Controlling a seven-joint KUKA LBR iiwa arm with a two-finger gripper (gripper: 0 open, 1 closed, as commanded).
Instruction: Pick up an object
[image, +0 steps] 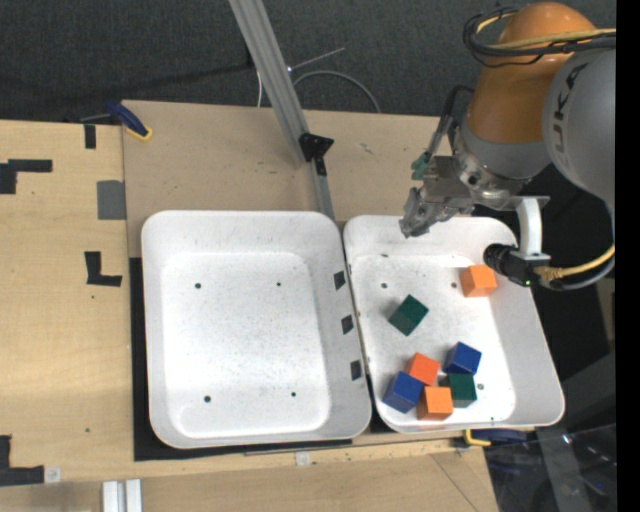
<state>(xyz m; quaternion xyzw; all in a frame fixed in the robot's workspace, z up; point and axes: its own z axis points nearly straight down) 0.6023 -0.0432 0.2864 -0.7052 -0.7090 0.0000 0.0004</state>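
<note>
Tabletop (60, 330): tan, bearing both bins.
Left bin (240, 235): well to the side of the hand, no blocks in it.
Right bin (535, 350): under the hand; it carries all the blocks.
Arm (540, 90): above the right bin's far edge.
Hand (418, 222): over the bin's far corner, nothing in it; whether spread or clenched I cannot tell.
Green block (408, 314): nearest below the hand, standing apart.
Orange block (478, 281): off to the side, also alone.
Cluster (437, 382): farthest, blocks touching.
Advice: likely best to take the lone green block, squaring to its faces before descending.
</note>
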